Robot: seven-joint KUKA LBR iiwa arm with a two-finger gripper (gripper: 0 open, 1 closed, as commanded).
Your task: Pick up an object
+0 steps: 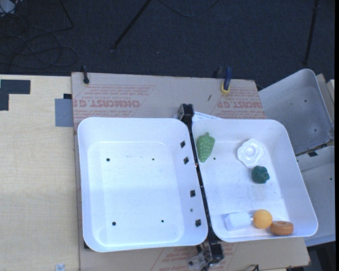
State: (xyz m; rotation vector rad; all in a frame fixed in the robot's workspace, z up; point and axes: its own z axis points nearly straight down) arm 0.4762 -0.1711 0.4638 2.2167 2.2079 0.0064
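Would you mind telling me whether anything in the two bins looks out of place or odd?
One thing: the brown ring-shaped piece sits up on the right bin's sloped near corner, beside the orange ball, rather than flat on the floor. Nothing looks spilled or damaged.

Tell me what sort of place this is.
Most likely a robotics lab set up for pick-and-place trials. Two shallow white bins, the left bin and the right bin, sit on a clamped board, toy items such as a green bunch lie inside, and cables trail over the dark floor.
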